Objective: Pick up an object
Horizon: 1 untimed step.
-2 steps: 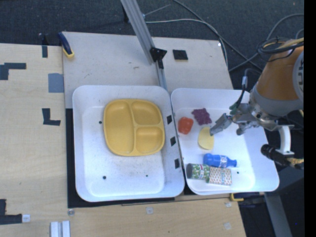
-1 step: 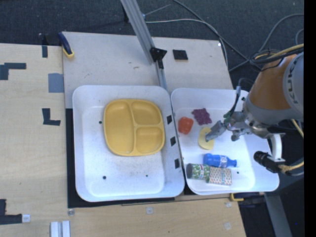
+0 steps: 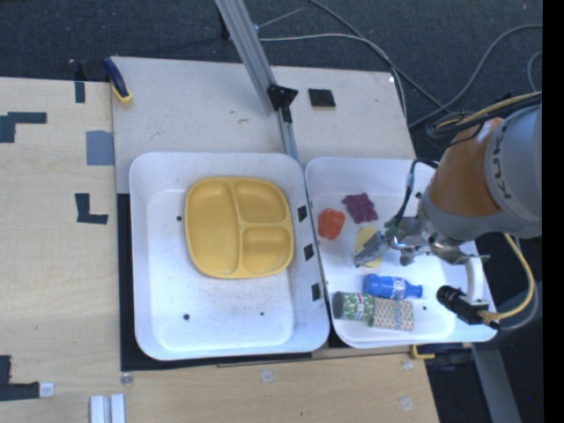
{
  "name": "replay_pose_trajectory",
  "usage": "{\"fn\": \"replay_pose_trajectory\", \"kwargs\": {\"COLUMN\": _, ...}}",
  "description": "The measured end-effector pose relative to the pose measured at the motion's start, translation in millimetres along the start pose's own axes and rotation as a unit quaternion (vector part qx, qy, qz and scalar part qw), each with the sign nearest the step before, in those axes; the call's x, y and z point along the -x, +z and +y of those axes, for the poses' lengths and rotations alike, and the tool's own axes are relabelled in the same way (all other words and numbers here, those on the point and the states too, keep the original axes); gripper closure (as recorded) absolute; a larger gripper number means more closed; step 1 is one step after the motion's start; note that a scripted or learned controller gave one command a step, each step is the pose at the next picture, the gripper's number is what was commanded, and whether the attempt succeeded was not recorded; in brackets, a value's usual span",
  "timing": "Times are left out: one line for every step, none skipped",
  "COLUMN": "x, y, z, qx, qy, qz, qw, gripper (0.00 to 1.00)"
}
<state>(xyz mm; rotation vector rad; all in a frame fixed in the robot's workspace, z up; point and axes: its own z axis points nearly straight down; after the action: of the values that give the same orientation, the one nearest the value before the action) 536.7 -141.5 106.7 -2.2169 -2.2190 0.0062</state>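
Gripper (image 3: 372, 250) over the right bin (image 3: 423, 329).
It hung beside a yellow piece (image 3: 367, 236), above the blue bottle (image 3: 390, 286); finger state unclear.

two white bins (image 3: 145, 263), one yellow tray (image 3: 238, 227), five small objects (image 3: 392, 286)

light: even, bright overhead | shadows: soft, faint | focus: slightly soft | glare: none

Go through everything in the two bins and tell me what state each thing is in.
Yellow divided plastic tray: flat in the left white bin.
Orange round toy: loose in the right white bin.
Purple lumpy toy: loose, untouched.
Yellow toy piece: at the claw, grip unclear.
Blue plastic bottle: lying on its side.
Green patterned packet: lying flat.
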Motion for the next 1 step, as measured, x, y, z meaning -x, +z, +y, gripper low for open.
{"fn": "replay_pose_trajectory", "kwargs": {"x": -0.4, "y": -12.4, "z": 0.7, "qx": 0.001, "qy": -0.001, "qz": 0.0, "qw": 1.0, "gripper": 1.0}}
